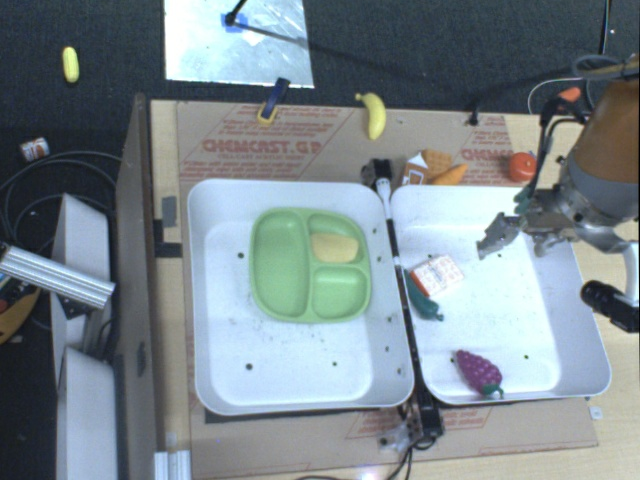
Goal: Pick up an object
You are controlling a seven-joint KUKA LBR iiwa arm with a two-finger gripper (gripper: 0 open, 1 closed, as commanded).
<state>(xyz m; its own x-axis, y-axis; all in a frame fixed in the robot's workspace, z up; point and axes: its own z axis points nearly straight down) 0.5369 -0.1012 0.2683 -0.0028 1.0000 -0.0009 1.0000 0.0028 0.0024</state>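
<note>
The right bin (560,358) holds a small white and orange carton (437,274), a dark green item (425,306) just below it, and a bunch of purple grapes (479,371) near the front wall. My gripper (516,242) hangs over the bin's upper right part. It is open, with nothing between its fingers, and stands to the right of the carton and apart from it. In the left bin (225,368) a green divided plate (300,278) carries a yellow item (335,247) in its top right compartment.
Behind the bins, on the cardboard, lie a banana (373,115), an orange carrot-like piece (449,175), a red tomato-like ball (522,166) and a blue and yellow clamp (271,101). A black ridge (398,288) separates the bins. Cables and a metal rail lie at far left.
</note>
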